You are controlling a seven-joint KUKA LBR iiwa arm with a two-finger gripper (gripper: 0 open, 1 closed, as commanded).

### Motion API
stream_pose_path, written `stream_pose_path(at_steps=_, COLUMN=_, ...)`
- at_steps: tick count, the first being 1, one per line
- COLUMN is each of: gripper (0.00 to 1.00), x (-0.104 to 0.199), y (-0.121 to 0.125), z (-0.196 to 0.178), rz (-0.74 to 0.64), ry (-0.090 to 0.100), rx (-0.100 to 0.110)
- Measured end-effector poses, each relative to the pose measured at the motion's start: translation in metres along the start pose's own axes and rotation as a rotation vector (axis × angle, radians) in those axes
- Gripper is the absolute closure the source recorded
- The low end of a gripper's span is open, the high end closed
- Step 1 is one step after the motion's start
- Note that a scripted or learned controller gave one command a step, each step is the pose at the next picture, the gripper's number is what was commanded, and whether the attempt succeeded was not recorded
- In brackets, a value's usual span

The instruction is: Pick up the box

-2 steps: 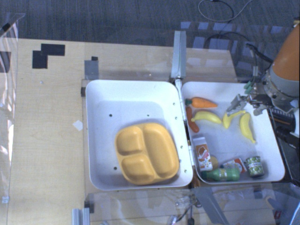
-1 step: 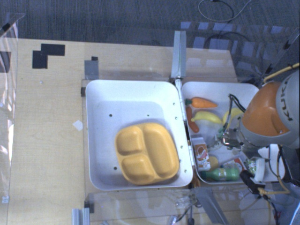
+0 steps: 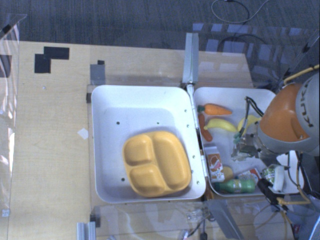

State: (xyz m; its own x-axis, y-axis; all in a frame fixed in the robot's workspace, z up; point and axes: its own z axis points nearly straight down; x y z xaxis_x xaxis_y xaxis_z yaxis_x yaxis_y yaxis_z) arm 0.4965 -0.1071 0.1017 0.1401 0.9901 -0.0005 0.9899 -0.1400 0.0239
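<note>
1. The tabletop (image 3: pixel 50 149) was pale wood and carried two white bins side by side, with black marks near its far left corner.
2. The left bin (image 3: pixel 107 114) held a yellow tray (image 3: pixel 157 162) with three compartments, lying toward the near right part of the bin floor.
3. My arm (image 3: pixel 292 121) reached in from the right, its orange band above the right bin's (image 3: pixel 225 93) right half.
4. My tool (image 3: pixel 245 149) was low over the middle of the right bin, pointing left. The view was too small and cluttered there for me to say whether it was open or closed, and I saw nothing clearly gripped in it.
5. The box (image 3: pixel 215 165), small and white with a red and orange print, lay flat by the right bin's left wall, toward the near end. It sat left of my tool, near it but apart.
6. A green bottle (image 3: pixel 235 185) lay on its side along the near wall, just beside the box's near end.
7. A carrot (image 3: pixel 218 109) lay at the far left of the right bin, with a banana (image 3: pixel 220 126) just nearer than it.
8. A thin red item (image 3: pixel 205 130) lay along the left wall, between the carrot and the box.
</note>
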Motion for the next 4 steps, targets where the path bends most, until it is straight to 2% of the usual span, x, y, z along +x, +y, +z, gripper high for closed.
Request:
stream_pose_path(at_steps=1, gripper=1.00, x=-0.049, y=0.068, z=-0.041, rz=0.420, ry=-0.004, rx=0.019)
stream_pose_path(at_steps=2, gripper=1.00, x=-0.040, y=0.136, z=-0.120, rz=0.430, ry=-0.004, rx=0.017)
stream_pose_path(at_steps=3, gripper=1.00, x=-0.049, y=0.183, z=-0.155, rz=0.441, ry=-0.005, rx=0.016)
stream_pose_path(at_steps=4, gripper=1.00, x=-0.056, y=0.179, z=-0.220, rz=0.375, ry=-0.004, rx=0.015)
